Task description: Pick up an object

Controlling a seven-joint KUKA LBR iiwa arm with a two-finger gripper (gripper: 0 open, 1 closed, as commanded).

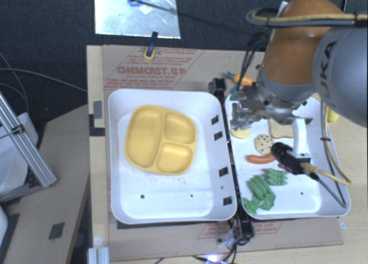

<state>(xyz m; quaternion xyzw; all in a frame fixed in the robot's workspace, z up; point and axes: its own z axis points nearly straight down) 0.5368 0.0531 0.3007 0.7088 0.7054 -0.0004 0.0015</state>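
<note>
I have claw [240, 120] low in right bin [322, 202], top-left corner, over pale yellow piece [240, 133] — approach step. Can't tell claw state. Next: confirm grip, lift straight. Cookie [264, 142], sausage [261, 158] near.

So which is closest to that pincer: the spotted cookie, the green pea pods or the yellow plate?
From the pincer in the right bin:
1. Spotted cookie, just below and to its right.
2. Green pea pods, at that bin's near edge.
3. Yellow plate, across the divider in the left bin.
</note>
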